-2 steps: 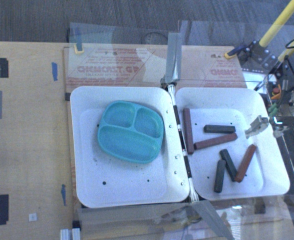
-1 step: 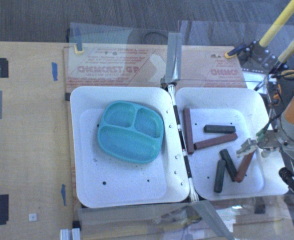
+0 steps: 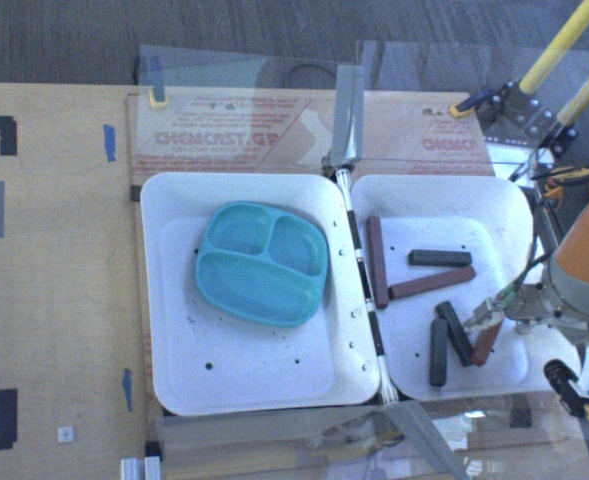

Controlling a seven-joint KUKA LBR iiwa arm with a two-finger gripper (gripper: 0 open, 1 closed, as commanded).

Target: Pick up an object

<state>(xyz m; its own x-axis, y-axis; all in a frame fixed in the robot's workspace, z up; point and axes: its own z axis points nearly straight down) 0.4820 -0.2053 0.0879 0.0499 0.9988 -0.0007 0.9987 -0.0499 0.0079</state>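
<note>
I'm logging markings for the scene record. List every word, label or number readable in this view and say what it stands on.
"CHEMCAST GP" in red, seen reversed and faint, on the clear sheet behind the left bin.
The same red print on the sheet behind the right bin: too blurred to read.
Small red lines around both prints: too small to read.
Teal divided plate and sticks: no text.

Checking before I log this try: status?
Gripper low in right bin, fingers' state unclear. Brown bar right under it, grasp unconfirmed. Dark bars crowd alongside. Teal plate in left bin.

arm (image 3: 582, 258): enters from right, low over bench | gripper (image 3: 494, 313): points left, angled down
</note>
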